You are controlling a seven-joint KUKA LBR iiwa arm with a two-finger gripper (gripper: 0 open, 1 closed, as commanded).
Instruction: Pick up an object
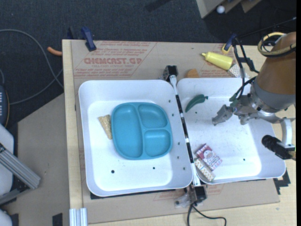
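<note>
My gripper hangs over the middle of the right bin, fingers spread open with nothing between them. A green pepper-shaped object lies in that bin's far left corner, up and to the left of the gripper and apart from it. A red and white packet rests at the bin's near left edge, well below the gripper. In the left bin sits a blue divided plate, with a tan wedge tucked against its left side.
A yellow bottle-like toy and a small orange piece lie on the cardboard behind the right bin. Black clips join the two bins along the shared wall. Cables run over the right bin's far right corner.
</note>
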